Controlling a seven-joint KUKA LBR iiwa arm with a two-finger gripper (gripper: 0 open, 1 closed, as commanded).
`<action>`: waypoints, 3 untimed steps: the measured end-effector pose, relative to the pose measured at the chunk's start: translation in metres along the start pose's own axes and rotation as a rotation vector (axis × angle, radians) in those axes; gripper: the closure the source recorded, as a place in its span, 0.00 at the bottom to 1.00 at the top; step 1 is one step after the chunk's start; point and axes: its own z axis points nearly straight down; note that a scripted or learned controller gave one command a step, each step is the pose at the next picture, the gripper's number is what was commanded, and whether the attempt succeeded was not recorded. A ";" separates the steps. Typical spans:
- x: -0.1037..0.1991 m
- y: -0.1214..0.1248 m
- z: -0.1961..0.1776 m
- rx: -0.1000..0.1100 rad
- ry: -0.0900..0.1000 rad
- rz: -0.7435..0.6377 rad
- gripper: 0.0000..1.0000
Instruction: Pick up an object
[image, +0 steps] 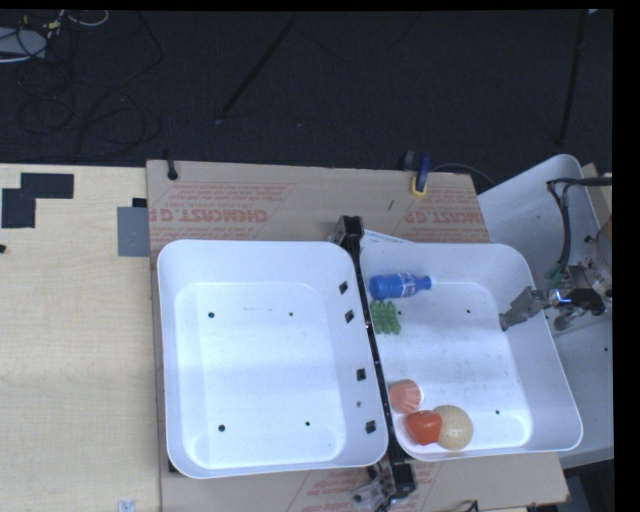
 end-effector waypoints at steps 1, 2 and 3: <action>-0.001 0.002 -0.010 -0.002 0.000 -0.001 1.00; 0.002 0.024 0.151 -0.006 -0.002 -0.003 1.00; 0.000 0.024 0.144 -0.005 -0.001 0.000 0.00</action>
